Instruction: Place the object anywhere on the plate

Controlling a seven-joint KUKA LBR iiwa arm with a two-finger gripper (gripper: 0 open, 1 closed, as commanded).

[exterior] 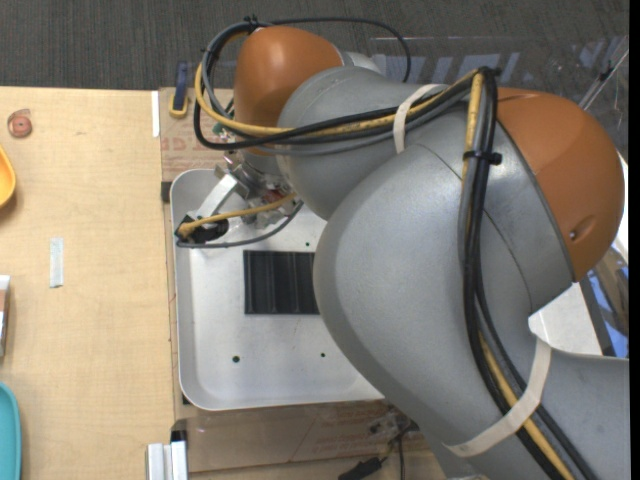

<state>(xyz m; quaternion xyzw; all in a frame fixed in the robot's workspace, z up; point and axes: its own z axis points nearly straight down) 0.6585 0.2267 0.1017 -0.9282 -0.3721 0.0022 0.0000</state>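
Single grey robot arm with orange bands [420, 268] reaches in from the right and covers most of the right half of the view. Its gripper [248, 180] sits low over the far left corner of the shallow white plastic bin [260, 363], close to the bin's back wall. Whether the gripper is spread or closed cannot be told, because the wrist and its cabling hide the tips. Nothing is seen held in it.

Task item: a flat black ribbed rectangular piece [280, 282] lies on the bin floor near the middle. Its ribs run from front to back. Its right edge passes under the arm's bulk and is hidden there. It lies apart from the gripper, nearer the camera.

Left of the bin is the pale wooden counter [100, 348]. On it:
- a small reddish round disc [20, 123] near the far left corner;
- a short pale strip [56, 263] lying alone;
- an orange curved item [5, 183], cut off by the left edge;
- a teal curved item [8, 433], cut off at the lower left.

What the last two items are cannot be determined.
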